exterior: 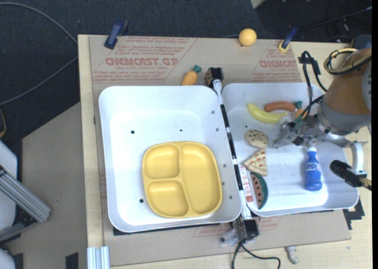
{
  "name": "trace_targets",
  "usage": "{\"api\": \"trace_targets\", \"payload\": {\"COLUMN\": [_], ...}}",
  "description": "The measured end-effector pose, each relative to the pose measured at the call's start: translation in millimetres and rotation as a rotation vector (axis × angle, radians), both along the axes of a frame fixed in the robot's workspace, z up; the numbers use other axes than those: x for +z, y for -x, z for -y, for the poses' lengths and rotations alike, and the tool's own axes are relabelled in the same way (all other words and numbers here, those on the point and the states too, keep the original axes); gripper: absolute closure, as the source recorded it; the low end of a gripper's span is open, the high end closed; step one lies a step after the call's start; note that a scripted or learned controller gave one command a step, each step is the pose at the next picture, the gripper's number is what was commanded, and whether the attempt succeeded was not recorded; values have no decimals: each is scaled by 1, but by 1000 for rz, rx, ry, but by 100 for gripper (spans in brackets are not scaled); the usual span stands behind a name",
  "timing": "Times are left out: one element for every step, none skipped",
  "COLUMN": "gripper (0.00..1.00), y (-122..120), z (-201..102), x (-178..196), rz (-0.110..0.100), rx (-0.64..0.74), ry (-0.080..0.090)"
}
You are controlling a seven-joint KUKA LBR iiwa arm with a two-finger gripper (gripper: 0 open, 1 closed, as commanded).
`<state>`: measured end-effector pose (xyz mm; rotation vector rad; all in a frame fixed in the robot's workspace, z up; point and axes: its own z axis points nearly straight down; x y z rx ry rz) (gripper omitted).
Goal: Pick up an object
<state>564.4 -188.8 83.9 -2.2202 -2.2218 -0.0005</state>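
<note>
The right bin (331,200) holds a yellow banana (264,113), a red sausage (280,106), a round brown cookie (256,138), a tan pizza wedge (256,161), a watermelon slice (258,190) and a blue bottle (312,170). My gripper (287,134) hangs low in this bin, just right of the cookie, below the banana and up-left of the bottle. Nothing is visibly held in it.
A yellow divided plate (181,178) lies in the left bin (127,114). Behind the bins, an orange ball (248,37) and a small carrot toy (190,77) sit on the bench. Blue clamps (114,34) grip the far edge. The arm's orange band (349,91) looms over the right bin's far right corner.
</note>
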Motion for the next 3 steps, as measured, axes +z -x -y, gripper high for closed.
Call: {"api": "trace_targets", "payload": {"gripper": [0, 100, 100], "y": [-88, -88, -42], "z": [25, 31, -11], "x": [8, 18, 117], "rz": [-28, -15, 2], "rx": [10, 7, 1], "ry": [-26, -6, 1]}}
